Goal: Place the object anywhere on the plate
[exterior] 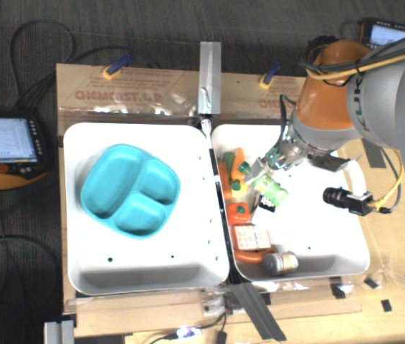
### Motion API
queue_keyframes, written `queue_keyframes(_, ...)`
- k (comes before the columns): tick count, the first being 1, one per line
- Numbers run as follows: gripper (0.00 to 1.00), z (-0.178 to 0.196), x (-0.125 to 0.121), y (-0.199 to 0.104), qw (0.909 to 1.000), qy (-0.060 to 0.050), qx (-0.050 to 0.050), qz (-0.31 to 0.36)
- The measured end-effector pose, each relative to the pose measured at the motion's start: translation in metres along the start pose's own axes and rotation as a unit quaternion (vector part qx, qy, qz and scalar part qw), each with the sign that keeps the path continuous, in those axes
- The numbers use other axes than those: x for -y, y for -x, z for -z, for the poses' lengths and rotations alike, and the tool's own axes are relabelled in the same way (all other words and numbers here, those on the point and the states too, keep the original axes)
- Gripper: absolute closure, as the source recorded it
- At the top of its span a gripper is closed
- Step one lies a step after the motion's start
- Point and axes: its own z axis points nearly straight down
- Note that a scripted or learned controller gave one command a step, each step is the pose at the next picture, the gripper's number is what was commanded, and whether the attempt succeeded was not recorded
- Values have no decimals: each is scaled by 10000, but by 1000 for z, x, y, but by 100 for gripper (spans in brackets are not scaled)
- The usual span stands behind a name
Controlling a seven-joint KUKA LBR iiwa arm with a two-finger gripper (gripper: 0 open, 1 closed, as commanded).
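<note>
Item: pale green object (270,190), right bin (331,253), beneath the gripper (274,165); turquoise plate (130,189) in left bin (87,264). We judge the pick under way; lift and carry left follow. Jaws' state: we cannot tell. Backboard lettering (120,95) too faint to read.

grey arm (385,99) with orange band, yellow cable along it

A blue plate (130,189) sits in the left bin (80,264). The right bin (331,253) holds a heap of toys: a carrot (232,166), a red box (251,239), a can (281,262). The hand (274,165) is low over a pale green toy (270,190) beside the carrot.
</note>
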Motion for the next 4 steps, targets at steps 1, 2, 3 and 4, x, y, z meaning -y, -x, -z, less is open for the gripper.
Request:
queue_keyframes(1,100,0,-40,-77,9939,2,2,1099)
queue_keyframes(2,100,0,-65,-137,9813,-2,10,1927)
queue_keyframes(3,100,-30,-84,-166,9516,-2,9,3074)
queue_keyframes(4,0,-30,-84,-166,9516,1,7,3075)
